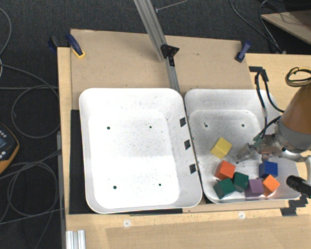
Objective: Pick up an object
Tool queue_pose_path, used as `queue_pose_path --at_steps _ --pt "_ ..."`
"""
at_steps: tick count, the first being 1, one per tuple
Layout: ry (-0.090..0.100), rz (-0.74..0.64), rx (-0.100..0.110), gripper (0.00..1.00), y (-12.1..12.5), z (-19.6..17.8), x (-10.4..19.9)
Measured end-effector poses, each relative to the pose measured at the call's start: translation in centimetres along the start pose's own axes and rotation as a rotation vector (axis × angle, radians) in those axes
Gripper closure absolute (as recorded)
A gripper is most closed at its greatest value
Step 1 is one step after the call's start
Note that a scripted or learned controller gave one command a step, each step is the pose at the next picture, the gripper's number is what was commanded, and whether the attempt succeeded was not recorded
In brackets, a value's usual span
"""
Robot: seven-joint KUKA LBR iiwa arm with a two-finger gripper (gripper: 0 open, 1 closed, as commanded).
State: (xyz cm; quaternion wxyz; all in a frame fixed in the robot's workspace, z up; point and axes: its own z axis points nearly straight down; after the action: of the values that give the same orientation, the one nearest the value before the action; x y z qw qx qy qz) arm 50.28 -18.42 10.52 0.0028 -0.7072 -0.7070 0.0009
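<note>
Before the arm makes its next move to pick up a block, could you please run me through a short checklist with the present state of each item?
1. Blocks lie in the right bin: ok; yellow block, two orange, two green, purple and blue.
2. Gripper over the right bin: ok.
3. Nothing between its fingers: ok.
4. Yellow block stands apart from the others: ok.
5. Remaining blocks spaced for a clean grasp: not ok, clustered near the front wall.
6. Blue block free to reach: cannot tell, it sits right beside the wrist.

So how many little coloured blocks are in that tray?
7, all in the right bin: yellow, orange, two green, purple, orange, blue. The arm may hide more.
</note>
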Motion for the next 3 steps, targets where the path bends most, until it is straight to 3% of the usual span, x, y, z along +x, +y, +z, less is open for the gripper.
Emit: queue_pose_path --at_steps 1,3 --pt "-0.002 -0.001 -0.008 1.00 0.2 -1.4 0.0" --pt "-0.006 -0.003 -0.014 1.00 0.8 -14.1 -0.4"
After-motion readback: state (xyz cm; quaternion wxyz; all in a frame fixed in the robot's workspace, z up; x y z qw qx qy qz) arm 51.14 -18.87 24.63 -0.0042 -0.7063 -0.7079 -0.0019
